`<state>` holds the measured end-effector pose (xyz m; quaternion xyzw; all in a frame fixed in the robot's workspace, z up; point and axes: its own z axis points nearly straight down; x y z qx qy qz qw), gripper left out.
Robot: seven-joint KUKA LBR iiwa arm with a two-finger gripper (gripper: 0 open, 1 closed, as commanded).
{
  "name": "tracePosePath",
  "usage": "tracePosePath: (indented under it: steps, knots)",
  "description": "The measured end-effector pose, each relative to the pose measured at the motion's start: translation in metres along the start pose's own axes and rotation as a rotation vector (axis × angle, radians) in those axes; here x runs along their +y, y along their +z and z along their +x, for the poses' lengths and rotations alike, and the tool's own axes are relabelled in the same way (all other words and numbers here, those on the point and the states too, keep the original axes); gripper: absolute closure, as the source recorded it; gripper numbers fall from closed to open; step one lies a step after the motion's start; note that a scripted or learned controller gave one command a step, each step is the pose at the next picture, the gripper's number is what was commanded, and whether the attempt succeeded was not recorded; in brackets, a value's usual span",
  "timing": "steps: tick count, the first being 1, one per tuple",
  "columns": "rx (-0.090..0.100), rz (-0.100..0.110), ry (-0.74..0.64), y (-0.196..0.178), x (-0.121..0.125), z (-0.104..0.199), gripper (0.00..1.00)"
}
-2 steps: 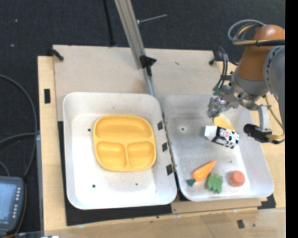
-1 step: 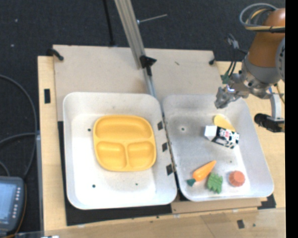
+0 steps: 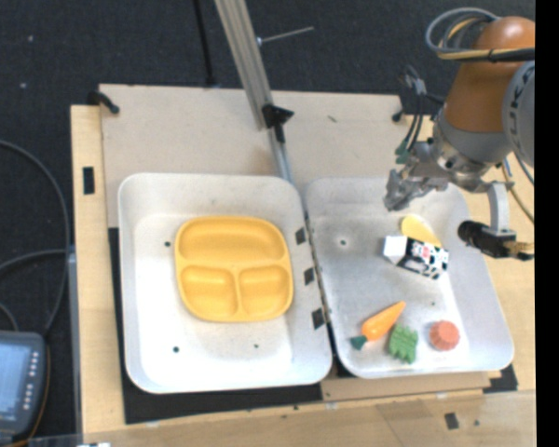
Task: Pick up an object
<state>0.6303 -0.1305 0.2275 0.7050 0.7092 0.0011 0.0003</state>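
At the far left, off the bench, a small screen device (image 3: 9,385) sits on the dark floor with a cable (image 3: 23,212) looping above it. The left bin (image 3: 140,203) holds one item: a yellow divided tray (image 3: 233,268), lying flat near the bin's middle, with three compartments facing up. An aluminium rail (image 3: 245,54) runs down at a slant from the top of the view and ends near the back of the seam between the two bins.

The right bin (image 3: 354,212) carries all the candidates for pickup. Toward its front edge lie an orange carrot (image 3: 384,320), a green toy (image 3: 402,344) just beside it, and a round orange-red piece (image 3: 444,335) further right, apart from both. Nearer the bin's middle right, a small black-and-white carton (image 3: 415,256) lies on its side, touching or overlapping a yellow piece (image 3: 419,227) behind it.

My gripper (image 3: 405,190) hangs over the back right part of this bin, just above and left of the yellow piece and carton. Nothing is visible between its tips. Whether it is spread or closed, I cannot tell from this angle. My wrist and orange band (image 3: 480,91) stand to the right, over the bin's back corner. A black fitting (image 3: 484,237) sits near the right rim, close to the carton.
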Motion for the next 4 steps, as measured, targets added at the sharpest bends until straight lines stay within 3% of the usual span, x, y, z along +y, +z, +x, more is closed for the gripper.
tracePosePath:
  steps: [1, 4]
  knots:
    - [0.0, 0.001, -0.001, 0.0, -0.012, 0.059, 1.0]
    - [0.002, 0.001, -0.003, -0.012, -0.079, 0.206, 1.0]
